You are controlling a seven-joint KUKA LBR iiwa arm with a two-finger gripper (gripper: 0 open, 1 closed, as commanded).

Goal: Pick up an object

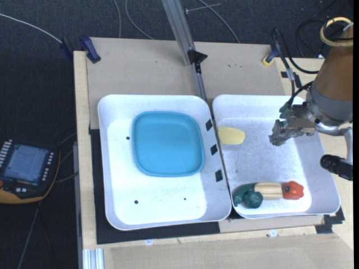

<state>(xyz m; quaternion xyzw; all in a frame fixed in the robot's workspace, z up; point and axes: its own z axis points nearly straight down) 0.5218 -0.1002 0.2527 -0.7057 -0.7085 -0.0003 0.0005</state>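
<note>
Dark carpet with loose cables surrounded a wooden desk (146, 66) that carried two shallow white bins side by side. The left bin (112, 206) held a blue square plate (168, 143). The right bin (320, 206) held a pale yellow piece (231, 135) by its left wall, and along its near wall a row of three touching things: a dark green lump (247, 197), a tan cylinder (268, 191) and a red piece (292, 190).

The gripper (279, 137) hung over the right half of the right bin, toward its far side, on the arm reaching in from the right. Its fingers looked drawn close together with nothing between them; how wide the gap was could not be read from this slant.

Relation noted for the coming move: the yellow piece lay to the left of the fingers at about the same depth, near but apart, its long axis running left to right. The three-piece row lay toward the near side, further off. Judged the yellow piece the nearer target; grasp not yet made.
</note>
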